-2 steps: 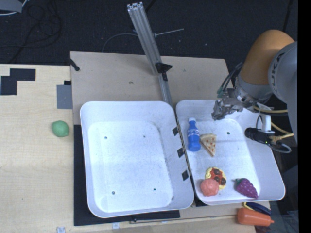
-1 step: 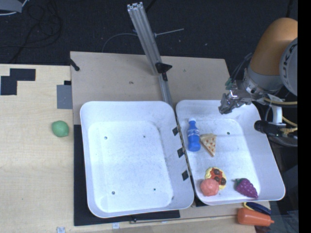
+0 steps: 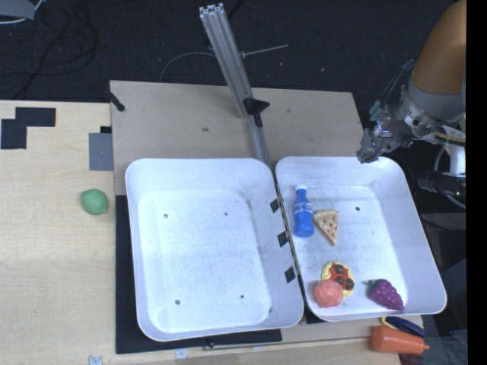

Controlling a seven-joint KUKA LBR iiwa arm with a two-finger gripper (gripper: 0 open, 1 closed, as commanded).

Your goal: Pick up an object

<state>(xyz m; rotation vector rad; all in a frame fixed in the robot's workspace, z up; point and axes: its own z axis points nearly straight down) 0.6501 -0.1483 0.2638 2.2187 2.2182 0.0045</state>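
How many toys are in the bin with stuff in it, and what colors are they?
Blue: 1, the bottle
Tan: 1, the pizza slice
Yellow with dark spots: 1, the round toy
Pink-red: 1, the ball-shaped toy
Purple: 1, the grapes
Total: 5 toys in the right bin

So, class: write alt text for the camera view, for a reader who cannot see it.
A robot arm's gripper hovers at the far rim of the right bin, which holds a blue bottle, pizza slice, grapes and other toy food. A green ball lies on the bench, left of the left bin.
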